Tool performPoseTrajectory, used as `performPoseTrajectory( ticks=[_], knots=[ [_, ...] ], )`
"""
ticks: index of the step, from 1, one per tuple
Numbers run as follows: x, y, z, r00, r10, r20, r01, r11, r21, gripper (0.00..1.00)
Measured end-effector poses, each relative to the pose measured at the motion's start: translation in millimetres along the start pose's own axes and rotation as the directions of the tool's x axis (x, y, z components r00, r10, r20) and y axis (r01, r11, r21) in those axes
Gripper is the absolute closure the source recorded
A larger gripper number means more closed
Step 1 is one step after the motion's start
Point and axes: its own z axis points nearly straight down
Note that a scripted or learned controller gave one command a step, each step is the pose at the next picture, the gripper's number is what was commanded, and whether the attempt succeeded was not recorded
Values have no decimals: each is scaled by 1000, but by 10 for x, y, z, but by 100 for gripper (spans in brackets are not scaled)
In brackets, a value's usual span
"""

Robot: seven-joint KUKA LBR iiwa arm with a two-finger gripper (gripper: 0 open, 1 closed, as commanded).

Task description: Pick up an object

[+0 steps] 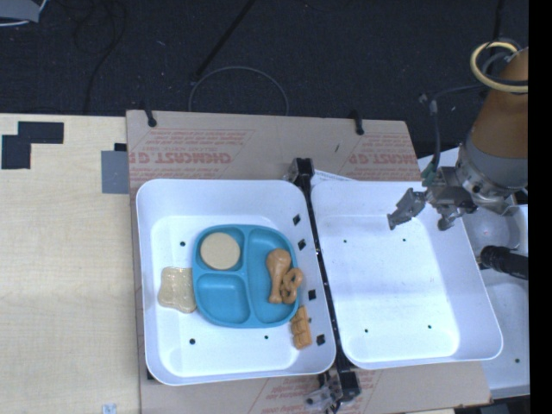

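Nothing is picked up yet: the gripper (425, 210) hangs spread open and holding nothing over the right bin (405, 317), well apart from the left bin (164, 205), where the blue tray (226, 298) and its food pieces lie untouched.

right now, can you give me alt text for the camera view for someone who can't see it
A grey robot arm's gripper hovers over the right bin's upper right corner, holding nothing. The left bin holds a blue divided plate with a round cracker and pretzel-like pieces, plus tan pieces beside it.
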Motion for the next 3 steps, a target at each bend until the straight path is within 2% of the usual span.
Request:
performPoseTrajectory(
  ticks=[1,2,3],
  knots=[
    [-2,19,-65,1000,-2,2,2,1000,-12,0],
    [-101,16,488,1000,-1,1,1,1000,-5,0],
    [-36,77,969,1000,-1,0,1,1000,-7,0]
  ],
)
